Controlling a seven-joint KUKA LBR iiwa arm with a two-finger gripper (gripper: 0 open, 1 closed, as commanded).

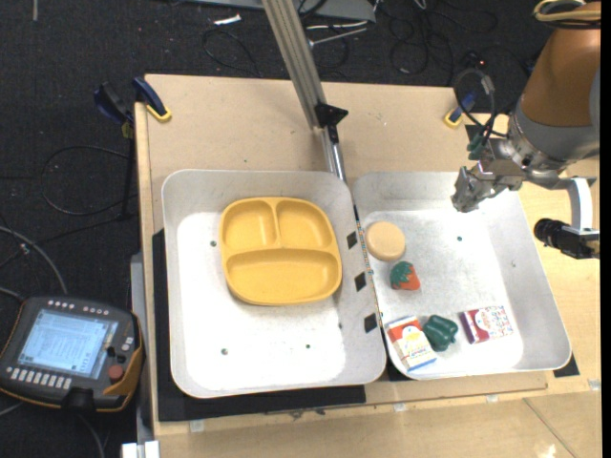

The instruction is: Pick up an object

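Here the tool hovers over the right bin's far edge.

- A wooden bench bore two shallow white bins side by side: the left bin and the right bin.
- A slanting metal pole ran from the top edge down to the gap between the bins.
- A teach pendant with a lit screen lay on the dark floor at lower left, beside the bench.
- Blue-and-yellow clamps gripped the bench's far left corner; another clamp sat at the far right.
- Loose cables trailed over the dark carpet beyond the bench.
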